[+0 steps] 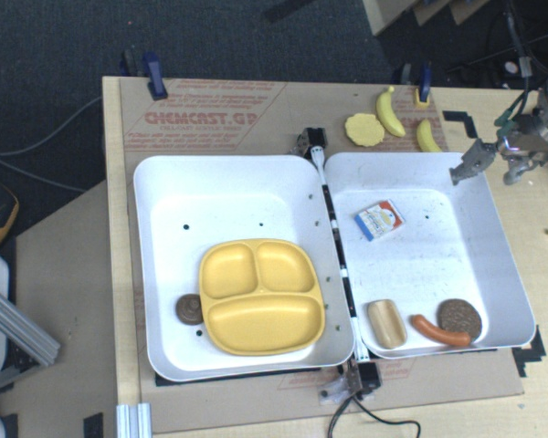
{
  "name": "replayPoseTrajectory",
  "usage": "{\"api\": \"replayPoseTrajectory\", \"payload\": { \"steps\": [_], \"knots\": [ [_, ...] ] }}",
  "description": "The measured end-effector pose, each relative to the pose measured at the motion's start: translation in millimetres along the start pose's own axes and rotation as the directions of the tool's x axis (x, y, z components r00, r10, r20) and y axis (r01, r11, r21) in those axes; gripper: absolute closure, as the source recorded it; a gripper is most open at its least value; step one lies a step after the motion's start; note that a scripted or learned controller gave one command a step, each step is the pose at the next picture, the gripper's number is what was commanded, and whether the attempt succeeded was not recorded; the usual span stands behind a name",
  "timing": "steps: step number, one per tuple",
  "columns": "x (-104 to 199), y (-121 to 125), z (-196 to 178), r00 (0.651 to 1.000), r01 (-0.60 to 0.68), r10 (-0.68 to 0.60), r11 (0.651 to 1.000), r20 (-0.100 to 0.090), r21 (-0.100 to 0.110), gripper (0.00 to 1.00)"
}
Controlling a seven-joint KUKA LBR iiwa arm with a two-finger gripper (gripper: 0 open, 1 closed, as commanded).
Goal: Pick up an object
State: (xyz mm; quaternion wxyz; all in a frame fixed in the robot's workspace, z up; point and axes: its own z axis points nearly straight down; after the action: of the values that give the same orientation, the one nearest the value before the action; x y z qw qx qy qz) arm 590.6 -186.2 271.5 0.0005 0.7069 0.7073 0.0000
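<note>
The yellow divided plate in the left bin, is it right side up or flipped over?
Right side up. The yellow divided plate shows its three hollow compartments facing the camera, lying flat in the left bin.

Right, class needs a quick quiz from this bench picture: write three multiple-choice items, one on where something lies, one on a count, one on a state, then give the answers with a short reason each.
1. Where does the yellow divided plate lie?
A. In the left bin
B. In the right bin
C. On the bench behind the bins

2. How many bananas lie on the bench behind the bins?
A. One
B. Two
C. Four

3. How does the small card box stand to the gripper?
A. Clamped between its fingers
B. Lying loose in the right bin, apart from it
C. Stacked on the plate

Answers:
1 A: the plate rests inside the left bin.
2 B: two bananas lie beside a yellow round piece.
3 B: the box lies flat on the floor of the right bin, while the gripper hangs by the bin's far right corner.
</note>
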Motion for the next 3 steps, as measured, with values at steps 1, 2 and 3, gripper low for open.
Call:
{"api": "replayPoseTrajectory", "payload": {
  "steps": [1,2,3],
  "knots": [
    [10,59,143,1.0,0.003,-0.003,1.0,-0.002,0.005,0.0],
    [82,76,190,1.0,0.007,-0.007,1.0,-0.005,0.006,0.0],
    [91,49,187,1.0,-0.001,0.001,1.0,-0.002,0.005,0.0]
  ]
}}
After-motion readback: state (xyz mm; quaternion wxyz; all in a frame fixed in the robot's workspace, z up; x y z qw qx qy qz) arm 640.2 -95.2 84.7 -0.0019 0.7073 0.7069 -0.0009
